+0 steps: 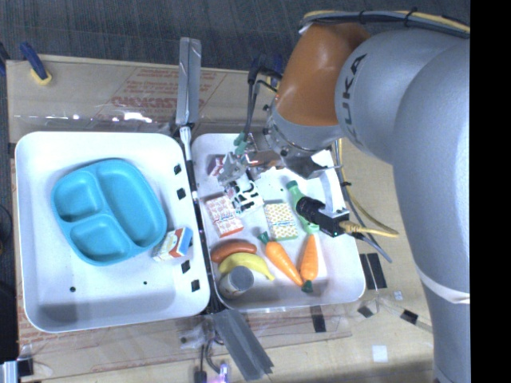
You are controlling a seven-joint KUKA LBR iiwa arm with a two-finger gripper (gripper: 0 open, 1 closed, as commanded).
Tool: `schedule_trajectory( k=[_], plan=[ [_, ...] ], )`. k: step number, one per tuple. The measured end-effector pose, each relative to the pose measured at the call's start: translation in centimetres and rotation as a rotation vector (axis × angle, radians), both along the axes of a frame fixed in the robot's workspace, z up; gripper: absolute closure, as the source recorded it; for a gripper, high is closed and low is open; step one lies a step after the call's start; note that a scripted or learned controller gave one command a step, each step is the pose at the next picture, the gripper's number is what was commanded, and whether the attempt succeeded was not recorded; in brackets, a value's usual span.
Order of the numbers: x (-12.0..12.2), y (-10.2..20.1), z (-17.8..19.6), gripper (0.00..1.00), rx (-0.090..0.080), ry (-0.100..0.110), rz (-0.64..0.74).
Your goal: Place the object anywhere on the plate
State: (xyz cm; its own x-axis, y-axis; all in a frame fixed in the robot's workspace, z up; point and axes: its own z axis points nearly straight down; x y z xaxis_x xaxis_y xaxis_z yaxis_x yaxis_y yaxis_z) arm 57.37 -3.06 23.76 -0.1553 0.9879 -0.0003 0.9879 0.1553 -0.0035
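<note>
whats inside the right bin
The right bin holds two carrots, a banana, a sausage, a can, a green bottle and small packets. The arm covers its upper right part, so anything there is hidden.

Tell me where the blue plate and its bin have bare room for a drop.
The blue three-compartment plastic plate is bare in all its sections. The left white bin has bare floor in front of the plate, bordered by the small milk carton. The right white bin is crowded around the two orange toy carrots.
</note>
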Motion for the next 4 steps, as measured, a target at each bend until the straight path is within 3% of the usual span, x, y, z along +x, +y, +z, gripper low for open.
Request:
schedule_trajectory(
  k=[1, 2, 3, 4],
  plan=[
    [3.1, 9.4, -5.0, 1.00, -0.001, 0.002, 0.058],
    [2.9, 17.2, -9.0, 1.00, -0.001, 0.004, 0.041],
    [4.1, 18.9, -13.5, 1.00, -0.003, -0.016, 0.314],
    [4.2, 18.9, -13.6, 0.00, -0.005, -0.022, 0.314]
  ],
)
